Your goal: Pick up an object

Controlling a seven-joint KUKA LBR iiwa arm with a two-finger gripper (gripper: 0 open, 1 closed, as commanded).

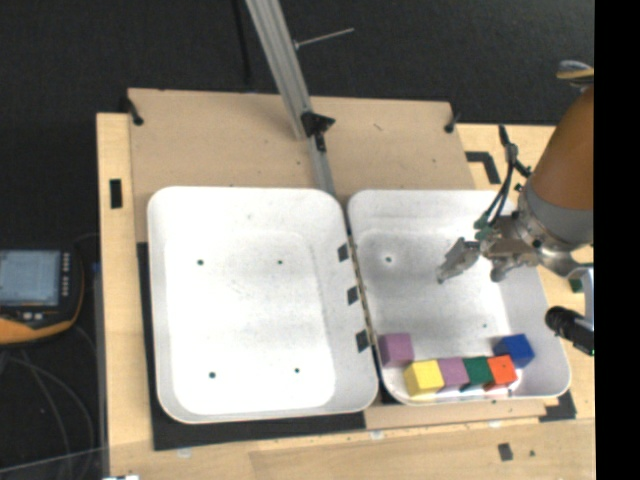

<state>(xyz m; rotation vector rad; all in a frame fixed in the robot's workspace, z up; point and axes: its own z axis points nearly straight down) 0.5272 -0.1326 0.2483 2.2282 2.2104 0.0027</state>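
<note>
Blocks along the near wall of the right bin

We see six small blocks bunched at the right bin's [430,208] near edge: a purple one [396,347] set slightly apart, then a row of yellow [424,377], purple [453,372], green [477,371] and orange [501,370], with a blue one [515,348] just behind the orange.

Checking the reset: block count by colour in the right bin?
Purple block, second purple block: 2
Yellow block: 1
Green block: 1
Orange block: 1
Blue block: 1
Total: 6, all along the near edge of the right bin.
</note>
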